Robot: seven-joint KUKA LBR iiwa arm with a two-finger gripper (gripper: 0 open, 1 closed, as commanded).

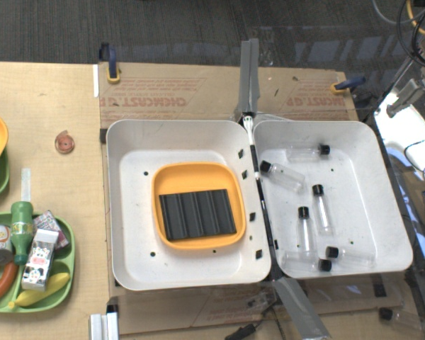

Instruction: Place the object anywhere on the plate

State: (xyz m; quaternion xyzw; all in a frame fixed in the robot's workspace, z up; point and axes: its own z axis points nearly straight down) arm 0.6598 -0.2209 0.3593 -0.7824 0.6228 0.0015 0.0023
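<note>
Bench, two bins (127, 261) | orange plate (198, 176) left; clear vials (323, 207) right | pincer state: cannot tell | risk: vials roll, slipping grasp.

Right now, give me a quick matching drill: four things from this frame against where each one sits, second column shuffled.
Things:
1. orange square plate
2. black ridged rectangular block
3. clear plastic vials with black caps
4. green divided tray of toy food

Places:
A. in the right white bin
B. on the wooden table, left of both bins
C. in the left white bin
D. lying on the plate

Pairs: 1-C, 2-D, 3-A, 4-B
</note>
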